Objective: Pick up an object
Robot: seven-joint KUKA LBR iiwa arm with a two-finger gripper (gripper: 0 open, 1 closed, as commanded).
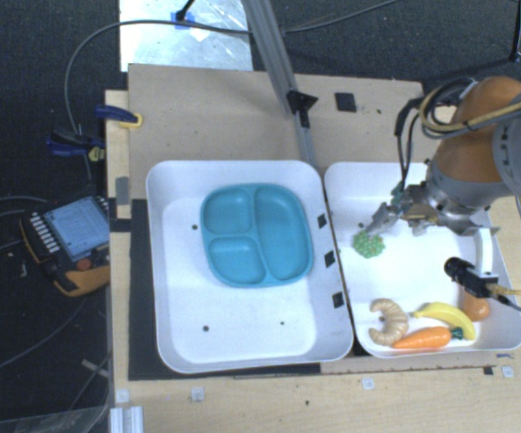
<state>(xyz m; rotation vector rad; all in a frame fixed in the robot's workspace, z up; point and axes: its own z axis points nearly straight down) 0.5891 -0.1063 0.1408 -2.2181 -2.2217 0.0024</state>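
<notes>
A small green bumpy object point(367, 244) lies in the right bin point(513, 332), near its left wall. My gripper point(382, 221) reaches in from the right and hangs just above and to the right of this green object, its tip pointing down-left at it. I cannot tell whether they touch. At the bin's front lie a tan croissant point(386, 319), an orange carrot point(421, 338) and a yellow banana point(447, 314), close together. A small orange-brown item point(477, 308) sits to the right of the banana.
The left bin point(174, 332) holds a blue divided plate point(256, 234) in its middle. A grey pole point(274, 43) slants over the bench behind the bins. Cables and a handheld device point(70, 242) lie off the bench to the left.
</notes>
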